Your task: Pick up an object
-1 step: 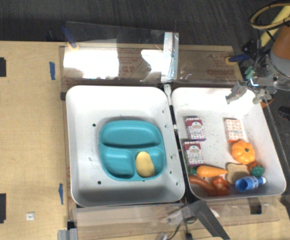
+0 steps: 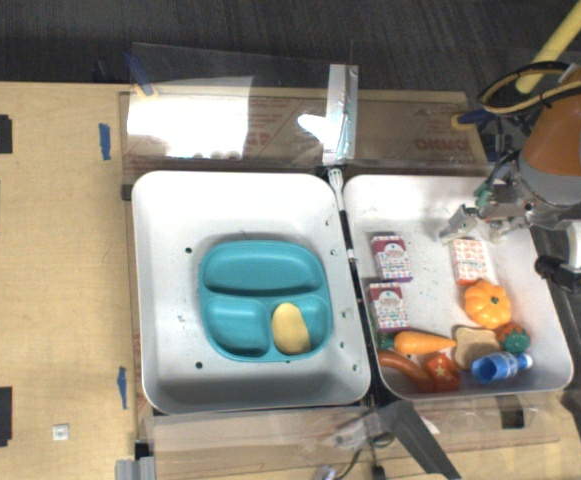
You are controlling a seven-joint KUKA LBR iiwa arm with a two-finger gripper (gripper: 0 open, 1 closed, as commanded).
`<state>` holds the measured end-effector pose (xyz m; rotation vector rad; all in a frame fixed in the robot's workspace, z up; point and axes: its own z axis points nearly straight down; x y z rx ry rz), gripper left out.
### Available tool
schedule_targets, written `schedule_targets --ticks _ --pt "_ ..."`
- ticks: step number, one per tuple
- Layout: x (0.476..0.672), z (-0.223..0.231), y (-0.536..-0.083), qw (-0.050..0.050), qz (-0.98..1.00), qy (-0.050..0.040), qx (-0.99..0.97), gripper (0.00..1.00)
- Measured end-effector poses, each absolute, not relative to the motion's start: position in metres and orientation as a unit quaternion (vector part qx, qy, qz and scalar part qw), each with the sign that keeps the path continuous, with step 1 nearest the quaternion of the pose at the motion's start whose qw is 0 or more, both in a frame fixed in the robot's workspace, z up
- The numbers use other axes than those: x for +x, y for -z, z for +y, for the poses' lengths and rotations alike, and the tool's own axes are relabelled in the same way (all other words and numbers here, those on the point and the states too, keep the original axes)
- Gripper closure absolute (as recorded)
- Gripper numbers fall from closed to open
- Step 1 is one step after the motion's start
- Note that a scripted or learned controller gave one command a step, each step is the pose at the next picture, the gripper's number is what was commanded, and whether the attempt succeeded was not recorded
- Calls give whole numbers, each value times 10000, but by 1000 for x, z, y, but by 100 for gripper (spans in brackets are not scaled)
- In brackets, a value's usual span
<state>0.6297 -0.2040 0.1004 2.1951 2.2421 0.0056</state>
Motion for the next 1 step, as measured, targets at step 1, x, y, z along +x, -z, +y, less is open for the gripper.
schedule_targets --ticks 1 --pt "628 -199 -86 -1 7085 -13 7058 0"
